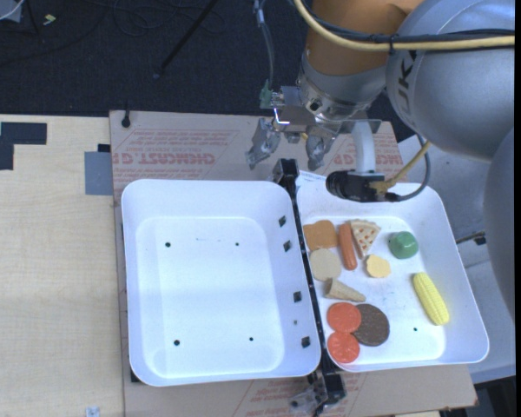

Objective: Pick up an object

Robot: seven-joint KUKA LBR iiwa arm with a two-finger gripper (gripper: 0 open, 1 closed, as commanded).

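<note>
My gripper (289, 152) hangs above the back edge of the two bins, over the divider between them. Its fingers (262, 148) are spread open with nothing between them. The right bin (456, 233) holds several toy foods: an orange bread slice (320, 234), a sausage (348, 247), a pizza wedge (364, 231), a green piece (403, 245), a small yellow disc (379, 268), a corn cob (431, 298), a beige piece (326, 264), two red discs (344, 317) and a brown patty (372, 326). All lie in front of the gripper and apart from it.
The left bin (208, 285) lies beside the right one, joined along a black-clipped divider (297, 259). Both rest on a cardboard sheet (191, 146) on the pale bench. The bulky grey arm (456, 59) looms over the back right.
</note>
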